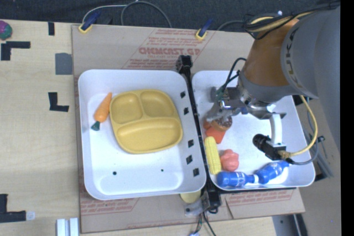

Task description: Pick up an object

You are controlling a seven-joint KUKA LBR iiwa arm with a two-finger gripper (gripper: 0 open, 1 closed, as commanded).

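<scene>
My gripper hangs low over the left part of the right bin, under the grey arm with its orange band. Directly beneath it, touching or nearly so, lies an orange-red toy; its top is hidden by the gripper. In front of that toy lie a yellow corn cob, a small pink-red toy and a blue bottle along the bin's front wall. In the left bin, an orange carrot rests beside a yellow divided plate.
A black divider with clips runs between the two bins. A black cable loops from the wrist across the right bin's right side. Both bins sit on a cardboard sheet on the wooden bench.
</scene>
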